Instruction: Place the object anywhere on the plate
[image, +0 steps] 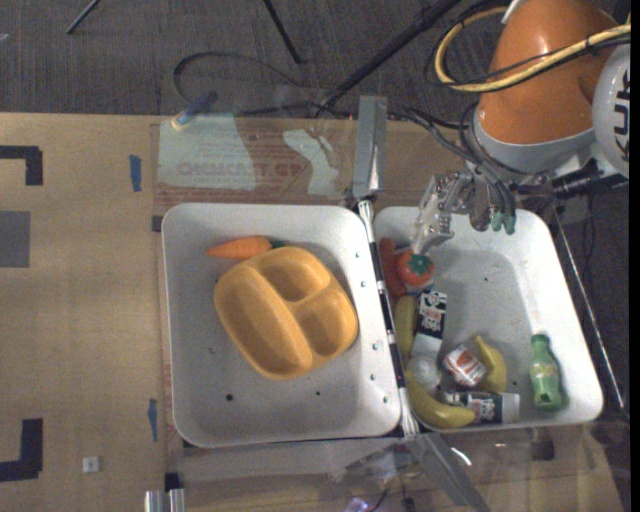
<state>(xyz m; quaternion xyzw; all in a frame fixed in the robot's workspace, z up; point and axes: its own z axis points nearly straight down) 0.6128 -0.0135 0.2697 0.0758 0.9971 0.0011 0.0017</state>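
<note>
A yellow plate (285, 310) with three compartments lies in the left bin (190, 330). An orange toy carrot (240, 247) rests on the bin floor, touching the plate's far left rim. My gripper (436, 232) hangs over the far left corner of the right bin (570, 300). It is just above and to the right of a small orange fruit with a green top (414, 268). I see nothing held in it.
The right bin holds a black and white carton (432, 312), a small can (462, 365), two bananas (440, 408) (490, 362), a white tube (485, 405) and a green bottle (543, 372). A metal divider (380, 300) separates the bins.
</note>
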